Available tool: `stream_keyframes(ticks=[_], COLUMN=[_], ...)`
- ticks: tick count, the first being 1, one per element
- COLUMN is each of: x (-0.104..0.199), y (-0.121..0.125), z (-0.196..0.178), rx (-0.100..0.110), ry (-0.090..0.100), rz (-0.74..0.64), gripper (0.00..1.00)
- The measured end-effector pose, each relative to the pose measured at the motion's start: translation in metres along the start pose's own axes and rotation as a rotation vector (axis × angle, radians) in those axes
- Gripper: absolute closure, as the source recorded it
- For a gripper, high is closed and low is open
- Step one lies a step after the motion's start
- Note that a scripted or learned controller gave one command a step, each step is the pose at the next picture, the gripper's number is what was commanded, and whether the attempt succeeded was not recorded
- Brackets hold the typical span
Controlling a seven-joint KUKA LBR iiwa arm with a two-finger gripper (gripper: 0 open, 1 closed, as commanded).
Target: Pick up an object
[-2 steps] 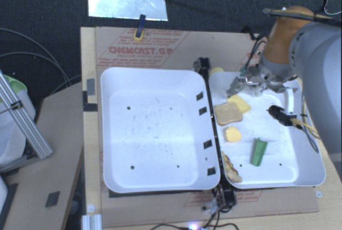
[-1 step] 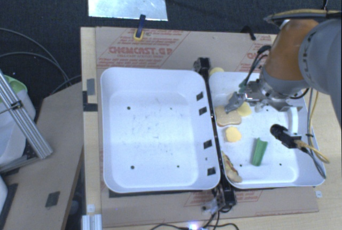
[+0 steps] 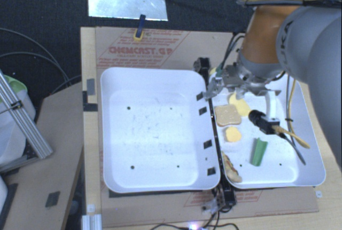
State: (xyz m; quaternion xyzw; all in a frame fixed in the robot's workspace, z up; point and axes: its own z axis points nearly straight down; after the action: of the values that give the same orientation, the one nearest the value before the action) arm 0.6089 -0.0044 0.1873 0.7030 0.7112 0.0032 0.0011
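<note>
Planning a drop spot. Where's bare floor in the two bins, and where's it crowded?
Left bin: floor bare wall to wall. Right bin: one bare patch, between the green block and the near-right corner. Crowded along the shared wall: toast slice, yellow chunk, brown scrap, with the gripper at the far end.

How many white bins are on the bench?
2. The left bin sits mid-frame; the right bin is right beside it, its far end partly covered by the arm.

Toast (image 3: 227, 115) and green block (image 3: 258, 151) lie in right bin (image 3: 283, 169)
</note>
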Motion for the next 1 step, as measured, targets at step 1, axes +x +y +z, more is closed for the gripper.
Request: stream_keyframes(ticks=[1], x=[0.0749], y=[0.0577], z=[-0.0017], rx=[-0.002], ry=[0.001], rz=[0.000], gripper=[0.00])
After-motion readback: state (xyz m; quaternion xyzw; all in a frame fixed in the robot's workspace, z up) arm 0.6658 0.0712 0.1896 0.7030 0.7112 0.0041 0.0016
